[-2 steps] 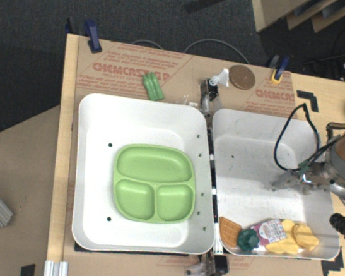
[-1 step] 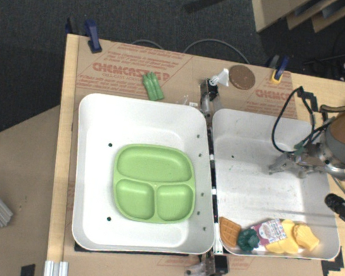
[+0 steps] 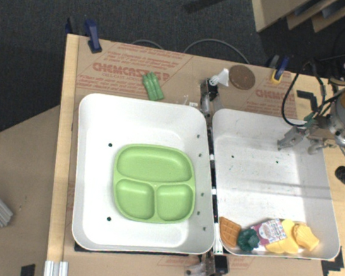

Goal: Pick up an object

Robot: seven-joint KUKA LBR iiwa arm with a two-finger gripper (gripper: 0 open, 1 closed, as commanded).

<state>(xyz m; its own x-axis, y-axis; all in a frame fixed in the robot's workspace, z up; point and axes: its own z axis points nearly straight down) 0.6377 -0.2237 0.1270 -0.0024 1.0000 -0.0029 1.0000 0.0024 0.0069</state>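
Well, nothing picked yet: the tool point(image 3: 301, 137) hovers at two o'clock over the right bin point(image 3: 262, 179), fingers spread wide, holding nothing. The toy food pile point(image 3: 270, 236) waits at five o'clock, well apart, untouched.

Green divided plate point(image 3: 153, 183) lying flat in the left bin point(image 3: 98, 124). Beyond that bin's far edge, on the cardboard sheet point(image 3: 189, 63): a green clip point(image 3: 153, 87), a brown disc point(image 3: 241, 77), blue clamps point(image 3: 92, 35).
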